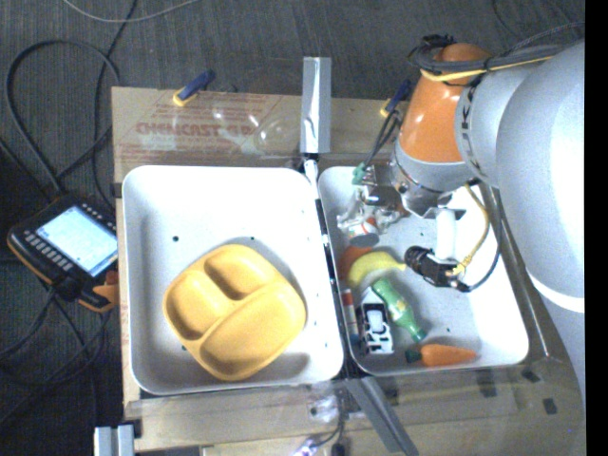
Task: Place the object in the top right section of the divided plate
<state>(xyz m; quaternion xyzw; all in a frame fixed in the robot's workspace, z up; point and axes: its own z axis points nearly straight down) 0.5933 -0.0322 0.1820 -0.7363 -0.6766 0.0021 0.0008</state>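
A yellow divided plate (pixel 236 310) lies in the left bin (pixel 152 198), towards its front. My gripper (pixel 366 218) hangs over the back left part of the right bin (pixel 503 321), just above a yellow banana (pixel 372 266) and an orange-red item (pixel 353 253) beside it. A green bottle (pixel 397 312), a black and white object (pixel 374 331) and an orange carrot (pixel 446 354) lie further forward in the same bin. The gripper's metal parts are seen from above, with nothing visibly lifted.
The grey arm with its orange band (pixel 439 131) covers the right bin's back right. A black cable and connector (pixel 432 266) hang by the wrist. A metal divider (pixel 315 112) stands between the bins. A handheld pendant (pixel 66 245) lies left of the bench.
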